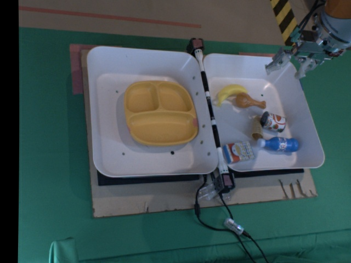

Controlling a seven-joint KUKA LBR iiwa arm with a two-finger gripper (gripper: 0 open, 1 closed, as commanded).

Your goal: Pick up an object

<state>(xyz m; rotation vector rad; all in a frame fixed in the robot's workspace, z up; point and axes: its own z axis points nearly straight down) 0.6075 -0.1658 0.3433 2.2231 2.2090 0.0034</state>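
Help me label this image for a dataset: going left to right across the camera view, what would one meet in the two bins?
Yellow divided plate in the left bin → in the right bin: banana → small carton → blue bottle. The gripper hangs over the right bin's far corner, fingers spread.

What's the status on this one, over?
Hand open, holding nothing, above right bin's far rim. Banana, drumstick, blue bottle lie untouched. Nothing blocking.

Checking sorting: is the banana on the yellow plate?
No, the banana lies in the right bin beside the drumstick; the plate sits in the left bin.
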